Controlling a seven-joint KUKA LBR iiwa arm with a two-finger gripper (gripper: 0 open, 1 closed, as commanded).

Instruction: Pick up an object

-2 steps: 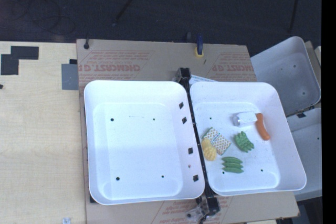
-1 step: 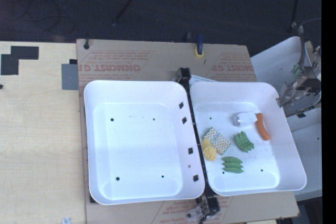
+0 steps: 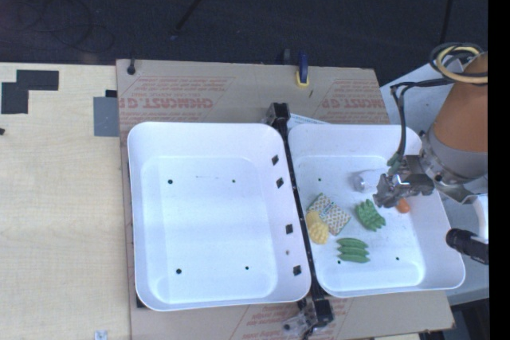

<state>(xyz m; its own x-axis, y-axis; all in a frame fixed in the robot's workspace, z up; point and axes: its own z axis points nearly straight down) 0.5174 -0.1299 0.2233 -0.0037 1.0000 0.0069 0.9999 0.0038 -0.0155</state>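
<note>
Pincer (image 3: 396,193) low in right bin (image 3: 430,271), finger state unclear, green toys (image 3: 369,215) and checkered piece (image 3: 331,212) just beside.

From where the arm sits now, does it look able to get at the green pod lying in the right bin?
Probably yes: the green pod lies uncovered, apart from its neighbours, with the end effector close above.

A: What colours sit in the white right bin (image 3: 430,271)?
B: Two green pieces (image 3: 369,214), a yellow lump (image 3: 319,232), a checkered packet (image 3: 331,212) beside it.
A: And by the hand (image 3: 394,192)?
B: A small orange thing (image 3: 403,206); pale wood counter (image 3: 56,211).
</note>
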